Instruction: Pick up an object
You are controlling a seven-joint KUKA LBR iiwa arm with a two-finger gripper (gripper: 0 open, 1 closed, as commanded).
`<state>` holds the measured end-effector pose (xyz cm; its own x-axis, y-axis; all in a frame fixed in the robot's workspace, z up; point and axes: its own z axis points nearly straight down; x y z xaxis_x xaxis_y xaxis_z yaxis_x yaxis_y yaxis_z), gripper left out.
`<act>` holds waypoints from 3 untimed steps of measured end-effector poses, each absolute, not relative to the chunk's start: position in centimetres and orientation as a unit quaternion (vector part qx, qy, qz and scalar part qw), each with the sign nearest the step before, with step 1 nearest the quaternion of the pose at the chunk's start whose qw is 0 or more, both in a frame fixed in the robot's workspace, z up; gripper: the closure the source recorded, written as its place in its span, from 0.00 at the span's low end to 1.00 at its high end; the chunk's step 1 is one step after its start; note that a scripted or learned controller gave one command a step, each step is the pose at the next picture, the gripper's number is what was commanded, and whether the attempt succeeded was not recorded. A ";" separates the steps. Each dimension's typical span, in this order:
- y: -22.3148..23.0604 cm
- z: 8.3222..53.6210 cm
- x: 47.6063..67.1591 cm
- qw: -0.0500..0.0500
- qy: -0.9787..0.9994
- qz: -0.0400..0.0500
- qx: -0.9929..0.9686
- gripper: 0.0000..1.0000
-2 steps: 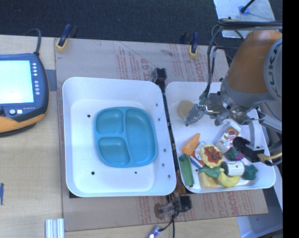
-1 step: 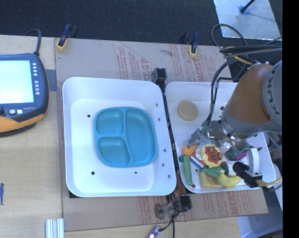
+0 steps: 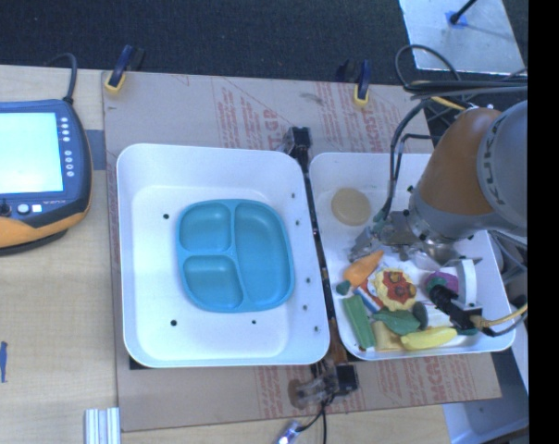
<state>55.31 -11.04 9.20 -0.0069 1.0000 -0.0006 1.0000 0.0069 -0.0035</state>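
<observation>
The right bin (image 3: 328, 176) holds a pile of toy food. I see a tan round cookie (image 3: 351, 205), an orange carrot (image 3: 363, 268), a small pizza (image 3: 396, 288), a green stick (image 3: 356, 317), a yellow banana (image 3: 428, 339) and a purple piece (image 3: 442, 280). My gripper (image 3: 370, 244) hangs low over the middle of this bin, just above the carrot's upper end and below the cookie. The wrist hides how it meets the toys.
The left bin (image 3: 131, 248) holds a blue divided plate (image 3: 233, 252). A teach pendant with a white screen (image 3: 30, 169) lies on the bench at the far left. Clamps and cables sit along the cardboard's far edge.
</observation>
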 end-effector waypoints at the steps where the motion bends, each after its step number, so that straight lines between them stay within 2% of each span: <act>1: -9.5 9.5 57.6 0.001 -0.709 0.002 -0.705 0.00; 3: -9.3 9.1 47.5 0.002 -0.709 0.002 -0.705 0.00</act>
